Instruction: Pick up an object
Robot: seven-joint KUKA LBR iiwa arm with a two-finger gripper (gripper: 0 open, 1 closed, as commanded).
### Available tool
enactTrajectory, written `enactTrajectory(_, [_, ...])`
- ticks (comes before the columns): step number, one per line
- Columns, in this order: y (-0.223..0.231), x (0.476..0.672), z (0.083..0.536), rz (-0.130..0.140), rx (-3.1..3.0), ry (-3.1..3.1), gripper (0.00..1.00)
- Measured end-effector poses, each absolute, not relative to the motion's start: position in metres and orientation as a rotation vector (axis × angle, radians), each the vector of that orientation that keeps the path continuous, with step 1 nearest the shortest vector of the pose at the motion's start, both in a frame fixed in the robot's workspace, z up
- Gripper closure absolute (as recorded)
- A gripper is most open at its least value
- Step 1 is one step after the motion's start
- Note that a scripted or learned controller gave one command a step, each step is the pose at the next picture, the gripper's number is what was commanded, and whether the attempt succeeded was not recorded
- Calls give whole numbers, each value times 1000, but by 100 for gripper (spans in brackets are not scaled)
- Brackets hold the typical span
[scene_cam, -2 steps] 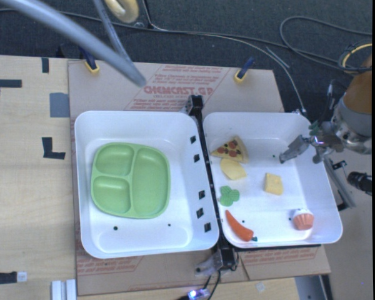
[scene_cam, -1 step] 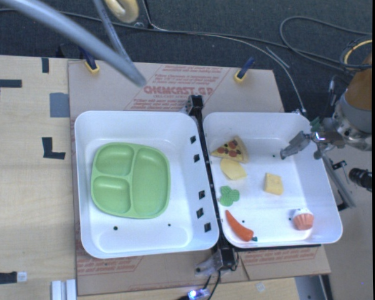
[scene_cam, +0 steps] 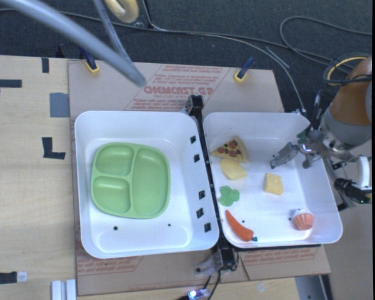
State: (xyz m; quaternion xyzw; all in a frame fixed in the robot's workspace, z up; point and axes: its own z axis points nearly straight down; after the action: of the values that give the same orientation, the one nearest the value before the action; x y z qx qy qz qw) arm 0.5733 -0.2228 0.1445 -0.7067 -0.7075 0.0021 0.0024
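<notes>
On my far left sits the left bin (scene_cam: 87,186), and in it lies a green divided plate (scene_cam: 130,180), flat on the white floor, well apart from me. Across the black divider comes the right bin (scene_cam: 328,230), where the small things lie. Near its left wall I see a pizza slice (scene_cam: 230,148), and just below it a yellow chunk (scene_cam: 234,170). Lower down lies a green broccoli piece (scene_cam: 228,196), then an orange carrot (scene_cam: 239,227) by the front wall. Toward the middle rests a pale yellow cheese wedge (scene_cam: 274,184), and in the front right corner a small cupcake (scene_cam: 302,220). My gripper (scene_cam: 294,155) hangs over the right bin's upper right part, above and to the right of the cheese wedge, touching nothing. My fingers are spread apart and hold nothing.
</notes>
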Motion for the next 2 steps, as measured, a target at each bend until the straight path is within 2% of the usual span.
enactTrajectory(1, [-222,572,91,5,-2217,-2221,0])
enactTrajectory(2, [-221,573,104,2,-2218,-2224,100])
